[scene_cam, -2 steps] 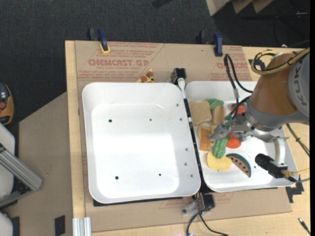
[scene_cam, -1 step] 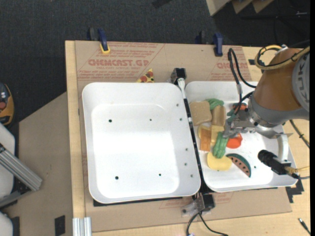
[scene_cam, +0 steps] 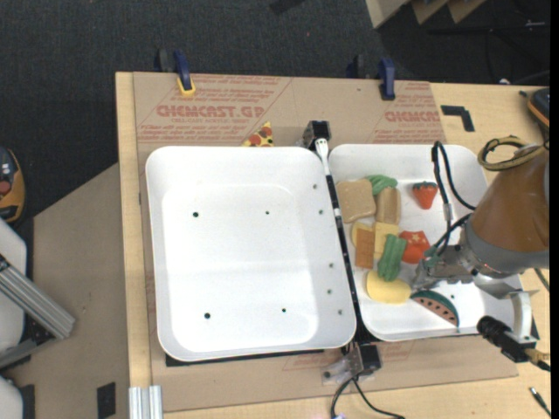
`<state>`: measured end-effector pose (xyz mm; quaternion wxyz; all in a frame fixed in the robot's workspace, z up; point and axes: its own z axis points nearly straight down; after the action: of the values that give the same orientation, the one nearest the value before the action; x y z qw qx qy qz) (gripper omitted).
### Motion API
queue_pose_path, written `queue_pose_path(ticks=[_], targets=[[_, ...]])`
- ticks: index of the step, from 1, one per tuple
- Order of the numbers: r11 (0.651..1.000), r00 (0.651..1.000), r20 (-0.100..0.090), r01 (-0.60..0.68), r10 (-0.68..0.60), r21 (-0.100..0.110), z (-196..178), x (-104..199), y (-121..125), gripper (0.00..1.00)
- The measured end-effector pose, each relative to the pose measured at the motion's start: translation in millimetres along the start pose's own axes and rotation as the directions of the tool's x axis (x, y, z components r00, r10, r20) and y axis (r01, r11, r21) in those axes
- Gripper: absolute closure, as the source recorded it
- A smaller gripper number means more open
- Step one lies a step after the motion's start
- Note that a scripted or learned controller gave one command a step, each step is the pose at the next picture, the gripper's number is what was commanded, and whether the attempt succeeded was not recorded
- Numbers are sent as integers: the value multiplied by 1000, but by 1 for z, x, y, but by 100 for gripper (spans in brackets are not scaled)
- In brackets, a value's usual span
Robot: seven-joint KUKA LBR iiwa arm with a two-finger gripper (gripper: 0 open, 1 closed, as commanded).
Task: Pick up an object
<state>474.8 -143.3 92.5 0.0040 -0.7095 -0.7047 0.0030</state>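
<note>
The right bin (scene_cam: 463,168) holds several toy foods. A tan bread slice (scene_cam: 355,199) lies beside a green piece (scene_cam: 382,182) and a red piece (scene_cam: 424,195). Lower down are an orange block (scene_cam: 364,246), a green vegetable (scene_cam: 391,257), a red tomato-like piece (scene_cam: 414,244), a yellow lemon shape (scene_cam: 387,290) and a watermelon slice (scene_cam: 435,306). My gripper (scene_cam: 426,273) is low in this bin, between the red piece, the lemon shape and the watermelon slice. The wrist hides its tip.
The left bin (scene_cam: 244,251) lies alongside, across a dark divider (scene_cam: 336,225). A small toy (scene_cam: 259,135) sits on the board behind it. Blue clamps (scene_cam: 182,70) (scene_cam: 386,77) hold the board's far edge. A black cable (scene_cam: 441,182) loops over the right bin.
</note>
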Motion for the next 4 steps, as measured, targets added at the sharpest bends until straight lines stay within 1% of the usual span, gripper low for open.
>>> queue_pose_path(ticks=[1,2,3,4], targets=[[999,1000,0,21,-21,-28,-100,94,106,100],[1000,1000,2,9,-9,-12,-93,98,103,100],[1000,1000,3,2,-2,-6,4,44,108,100],[1000,1000,2,6,-6,-13,-30,50,99,100]])
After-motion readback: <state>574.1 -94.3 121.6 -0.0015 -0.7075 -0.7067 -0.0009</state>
